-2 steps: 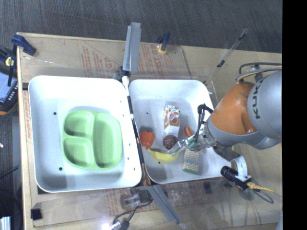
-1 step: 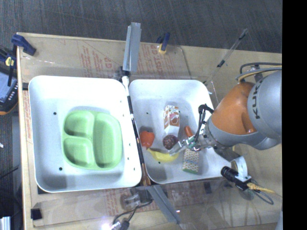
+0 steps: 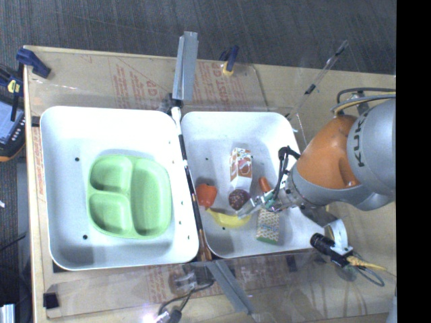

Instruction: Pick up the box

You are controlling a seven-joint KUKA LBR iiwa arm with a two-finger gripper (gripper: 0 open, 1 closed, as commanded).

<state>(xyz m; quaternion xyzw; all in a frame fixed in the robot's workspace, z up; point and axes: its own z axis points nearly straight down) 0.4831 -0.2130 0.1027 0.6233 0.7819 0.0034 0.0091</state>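
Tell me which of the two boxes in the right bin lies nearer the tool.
The green-patterned box, just below the tool. The white and orange carton lies farther off, up and to the left.

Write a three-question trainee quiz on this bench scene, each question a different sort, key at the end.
1. True or false: the green divided plate lies in the same bin as the banana.
2. Multiple choice: the pincer is over which bin? A) left bin B) right bin C) neither
3. Fill in: the white and orange box lies toward the ____ wall of its bin, beyond the dark round item.

Key: 1 false; 2 B; 3 far
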